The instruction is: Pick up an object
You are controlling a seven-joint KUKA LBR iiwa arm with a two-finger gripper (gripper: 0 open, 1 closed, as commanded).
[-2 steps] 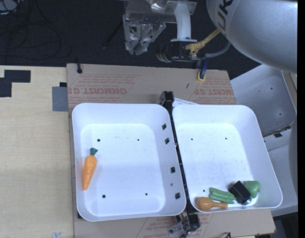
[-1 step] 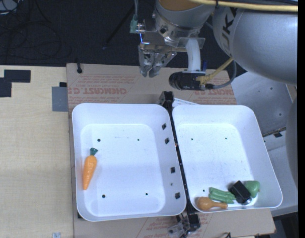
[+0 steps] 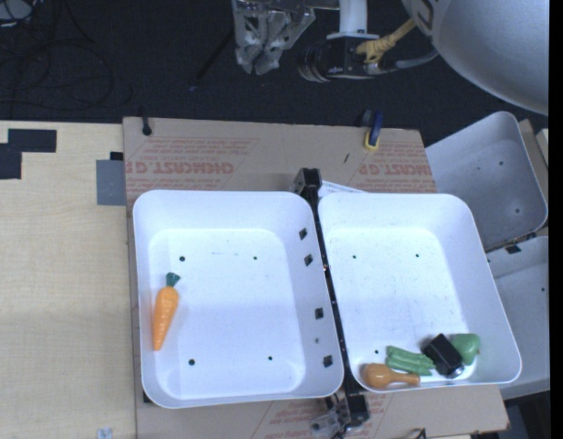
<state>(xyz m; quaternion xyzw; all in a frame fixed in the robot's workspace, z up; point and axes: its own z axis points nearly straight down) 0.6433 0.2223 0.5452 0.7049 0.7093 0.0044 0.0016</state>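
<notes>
A cardboard sheet [image 3: 263,158] covers the bench under two white bins set side by side. My gripper [image 3: 263,39] hangs at the top, well clear of both, holding nothing — finger state I cannot tell. Left bin [image 3: 227,213]: a carrot [image 3: 164,312] by its left wall. Right bin [image 3: 400,218]: a green pea pod [image 3: 408,359], a black block [image 3: 443,355], a green piece [image 3: 467,344] and an orange-yellow piece [image 3: 387,376] — clustered in the near right corner.

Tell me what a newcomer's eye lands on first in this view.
The orange carrot lies alone by the left wall of the left bin. In the right bin, a cluster fills the near right corner: a green vegetable, a black block and an orange-tan piece.
</notes>
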